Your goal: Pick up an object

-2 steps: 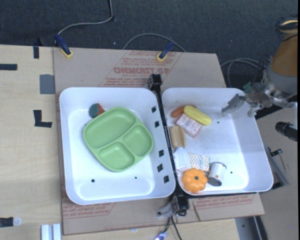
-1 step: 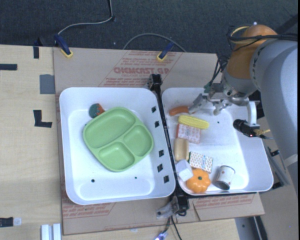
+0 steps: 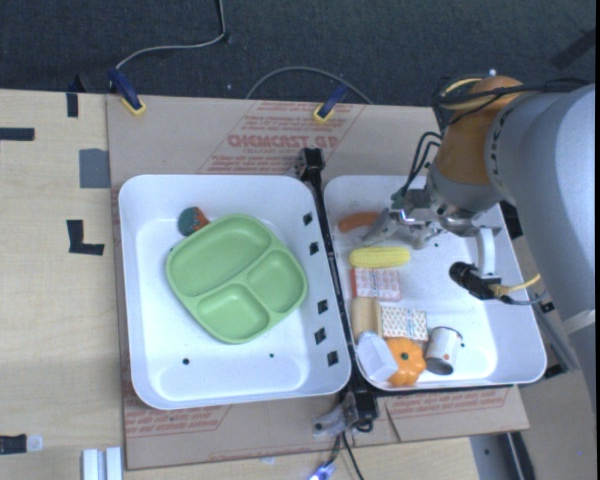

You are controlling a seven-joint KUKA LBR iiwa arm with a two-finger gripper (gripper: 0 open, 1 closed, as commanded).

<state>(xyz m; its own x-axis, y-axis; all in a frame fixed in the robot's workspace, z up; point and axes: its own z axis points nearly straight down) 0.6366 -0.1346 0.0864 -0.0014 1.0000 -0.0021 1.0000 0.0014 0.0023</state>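
Note:
My gripper (image 3: 404, 218) hangs low over the back left part of the right bin (image 3: 515, 353), under the grey arm with its orange band (image 3: 470, 148). It is just right of a small orange-red sausage-like piece (image 3: 356, 221) and just above a yellow corn cob (image 3: 380, 257). I see nothing held in it. Below the corn lie a pink-and-white packet (image 3: 378, 284), a patterned cracker packet (image 3: 404, 322) and a tan bread piece (image 3: 363, 315). At the bin's front sit an orange toy (image 3: 409, 362), a white piece (image 3: 374, 357) and a small silver can (image 3: 443, 346).
The left bin (image 3: 145, 268) holds a green divided plate (image 3: 237, 278) and a small teal-and-red object (image 3: 191, 220) at the plate's back left corner. A black divider with clips (image 3: 325, 268) separates the bins. A black fitting with a yellow cable (image 3: 477, 278) sits over the right bin's right half.

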